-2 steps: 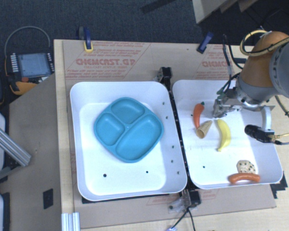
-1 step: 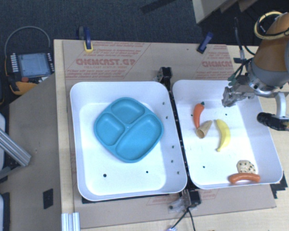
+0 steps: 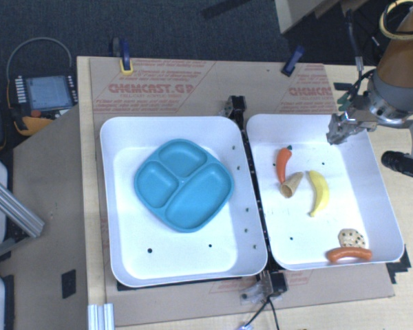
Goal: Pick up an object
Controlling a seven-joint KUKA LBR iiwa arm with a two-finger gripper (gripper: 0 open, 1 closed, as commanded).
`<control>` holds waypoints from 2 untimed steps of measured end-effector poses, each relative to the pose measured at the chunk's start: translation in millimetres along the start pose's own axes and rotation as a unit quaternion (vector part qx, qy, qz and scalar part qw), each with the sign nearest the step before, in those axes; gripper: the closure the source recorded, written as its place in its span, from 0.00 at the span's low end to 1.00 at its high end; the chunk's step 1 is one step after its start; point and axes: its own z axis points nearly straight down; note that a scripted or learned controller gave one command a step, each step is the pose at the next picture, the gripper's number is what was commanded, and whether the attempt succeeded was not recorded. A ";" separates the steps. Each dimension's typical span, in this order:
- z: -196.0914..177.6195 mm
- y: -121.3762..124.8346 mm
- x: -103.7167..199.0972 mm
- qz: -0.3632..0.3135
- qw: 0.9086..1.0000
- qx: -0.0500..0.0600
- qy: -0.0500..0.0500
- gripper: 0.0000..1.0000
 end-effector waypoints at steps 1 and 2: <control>-22.9 1.2 -0.1 0.000 1.000 0.001 0.000 1.00; -32.9 -15.1 51.6 -0.002 1.000 0.004 0.003 1.00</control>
